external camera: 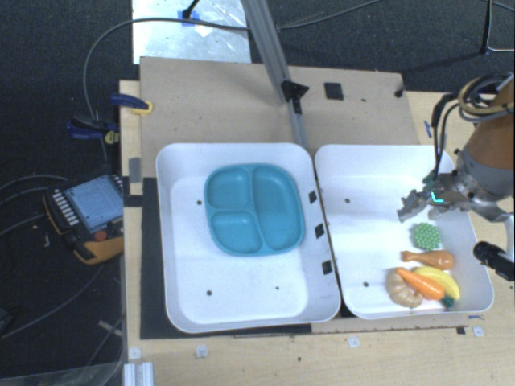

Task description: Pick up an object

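Observation:
In the right bin [362, 240], toy food lies bunched at the near right corner: a green bumpy piece [427, 236], a brown drumstick [430, 258], a yellow banana [441, 281], an orange carrot [420, 282] and a tan bread piece [401, 289]. My gripper [412, 206] hangs over the right bin's right side, just up and left of the green piece. I see nothing between its fingers. The arm comes in from the right edge.
The left bin [185, 288] holds a blue divided plate [253, 209]. A grey pole [269, 43] slants down to the bins' far edge. Clamps and a handheld controller [87, 215] lie off the bench to the left.

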